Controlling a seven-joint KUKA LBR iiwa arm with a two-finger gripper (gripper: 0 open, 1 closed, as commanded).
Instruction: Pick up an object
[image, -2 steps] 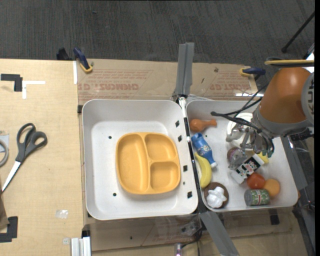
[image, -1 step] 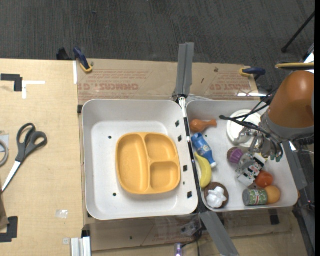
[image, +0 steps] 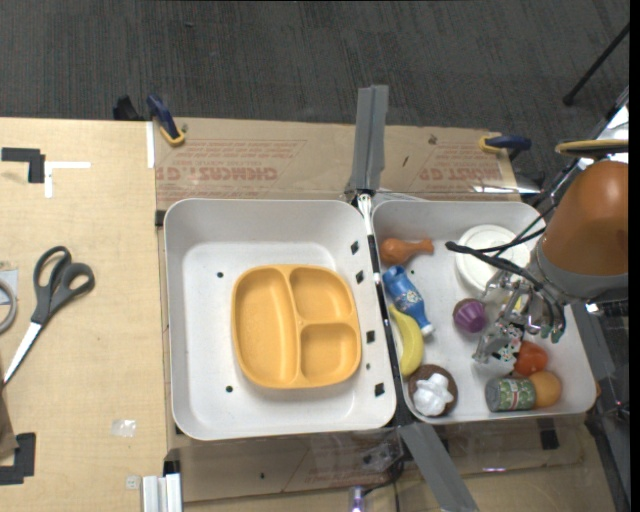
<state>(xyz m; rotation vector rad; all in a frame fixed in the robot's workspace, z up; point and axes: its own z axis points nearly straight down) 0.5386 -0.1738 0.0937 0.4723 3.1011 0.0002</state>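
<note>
Off-task clutter on the desk

Scissors (image: 42, 305) with black handles lie open near the desk (image: 90, 420) left edge, blades toward the front-left corner. Black tape marks sit at the back-left (image: 25, 160) and front-left (image: 22, 455) corners, with a white tape strip (image: 70, 167) just beside the back one. A small clear scrap (image: 123, 428) lies near the front edge. A cardboard sheet (image: 250, 160) runs along the back edge under two white bins (image: 170, 300), with a blue clamp at each end, left (image: 165, 118) and right (image: 508, 144). A grey strip (image: 370, 135) crosses the cardboard above the seam between the bins. Dark carpet (image: 300, 50) lies beyond the back edge.
</note>
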